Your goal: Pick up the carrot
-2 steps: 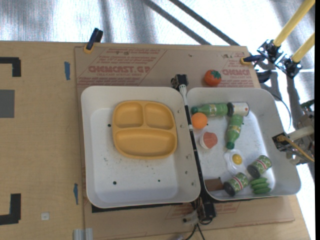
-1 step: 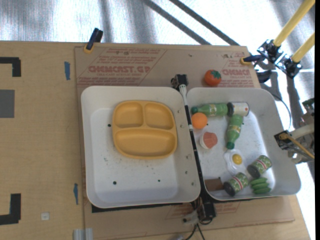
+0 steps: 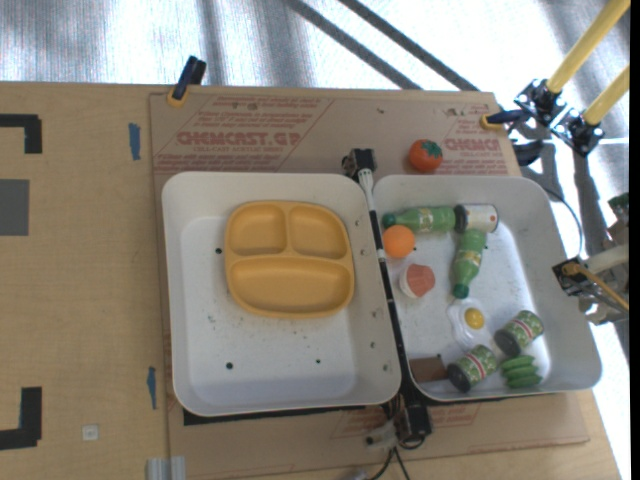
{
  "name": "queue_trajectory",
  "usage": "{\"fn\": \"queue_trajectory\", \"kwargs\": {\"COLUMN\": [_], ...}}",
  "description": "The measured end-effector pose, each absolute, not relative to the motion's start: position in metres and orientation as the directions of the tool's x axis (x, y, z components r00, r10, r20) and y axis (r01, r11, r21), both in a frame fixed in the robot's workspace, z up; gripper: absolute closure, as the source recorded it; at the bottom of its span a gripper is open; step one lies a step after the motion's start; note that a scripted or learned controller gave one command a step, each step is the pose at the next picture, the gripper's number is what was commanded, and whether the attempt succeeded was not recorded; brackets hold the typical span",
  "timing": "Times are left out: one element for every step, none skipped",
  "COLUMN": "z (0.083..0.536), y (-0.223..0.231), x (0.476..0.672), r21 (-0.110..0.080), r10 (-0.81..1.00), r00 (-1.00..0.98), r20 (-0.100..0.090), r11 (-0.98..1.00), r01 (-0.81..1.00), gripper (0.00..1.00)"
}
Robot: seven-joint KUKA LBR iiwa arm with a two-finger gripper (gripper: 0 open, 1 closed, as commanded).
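The left bin (image 3: 190, 298) holds a divided plate (image 3: 290, 258). In the right bin (image 3: 560, 268) two bottles (image 3: 440, 218) lie toward its far edge, an egg (image 3: 470, 318) at the middle, two cans (image 3: 497, 348) near its near edge. A tomato (image 3: 425, 155) sits on the tabletop (image 3: 80, 268) behind that bin.

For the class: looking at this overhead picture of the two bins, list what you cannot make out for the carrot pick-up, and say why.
- Carrot: in the camera view no item in the right bin is clearly one; the orange ball is round and too small to identify.
- Brown item at the bin's lower left: too small to name.
- Can and bottle labels: too small to read.
- Metal part at the right edge: cut off, so unidentifiable.
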State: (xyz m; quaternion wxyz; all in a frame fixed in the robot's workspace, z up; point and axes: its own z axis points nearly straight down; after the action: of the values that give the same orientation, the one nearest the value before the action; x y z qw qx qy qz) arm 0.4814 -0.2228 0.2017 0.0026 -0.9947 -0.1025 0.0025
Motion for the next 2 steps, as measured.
{"fn": "queue_trajectory", "kwargs": {"z": [0.193,0.203], "y": [-0.223,-0.223], "x": [0.479,0.480], "r21": [-0.004,-0.004], "r10": [0.327,0.328], "r00": [0.945,0.945], "r20": [-0.002,-0.001], "r11": [-0.945,-0.945], "r01": [0.327,0.328], "gripper": [1.00,1.00]}}
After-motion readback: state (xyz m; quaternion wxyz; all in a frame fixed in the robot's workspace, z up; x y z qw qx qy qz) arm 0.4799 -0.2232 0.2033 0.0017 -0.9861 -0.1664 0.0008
